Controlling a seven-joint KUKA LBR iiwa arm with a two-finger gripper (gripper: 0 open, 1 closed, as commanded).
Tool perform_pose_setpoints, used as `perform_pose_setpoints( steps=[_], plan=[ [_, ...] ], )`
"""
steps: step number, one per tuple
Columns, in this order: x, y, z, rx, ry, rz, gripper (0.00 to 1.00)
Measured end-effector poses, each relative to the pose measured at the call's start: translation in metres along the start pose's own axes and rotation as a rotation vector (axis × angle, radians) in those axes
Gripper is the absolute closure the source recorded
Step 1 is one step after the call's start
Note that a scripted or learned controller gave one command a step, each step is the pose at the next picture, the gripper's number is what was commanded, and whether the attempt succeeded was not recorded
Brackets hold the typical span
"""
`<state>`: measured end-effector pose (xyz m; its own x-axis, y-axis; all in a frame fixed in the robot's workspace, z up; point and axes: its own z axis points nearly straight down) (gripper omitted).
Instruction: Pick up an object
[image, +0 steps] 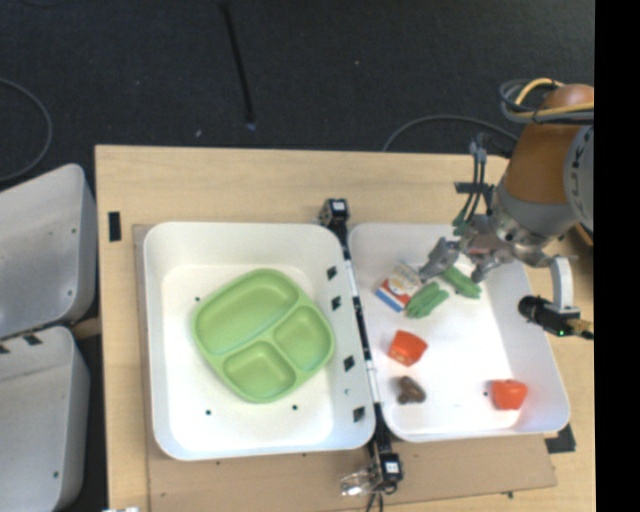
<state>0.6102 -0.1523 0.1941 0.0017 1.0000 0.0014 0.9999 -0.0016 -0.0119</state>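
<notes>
green pieces (440, 292), two orange blocks (407, 348), a brown lump (409, 391) lie in the right bin (530, 400).

No legible text, labels, brands or numbers anywhere. The small white, red and blue package (397, 290) in the right bin (520, 410) carries printed colour patches, but any lettering on it is too small and blurred to make out.
</notes>
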Motion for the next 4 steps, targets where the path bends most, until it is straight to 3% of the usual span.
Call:
perform_pose_setpoints(
  steps=[1,3,4],
  plan=[
    [0.000,0.003,-0.007,-0.013,-0.002,-0.003,0.00],
    [-0.011,0.008,0.089,-0.015,-0.003,0.005,0.00],
    [-0.012,0.011,0.073,-0.025,-0.005,0.007,1.00]
  ],
)
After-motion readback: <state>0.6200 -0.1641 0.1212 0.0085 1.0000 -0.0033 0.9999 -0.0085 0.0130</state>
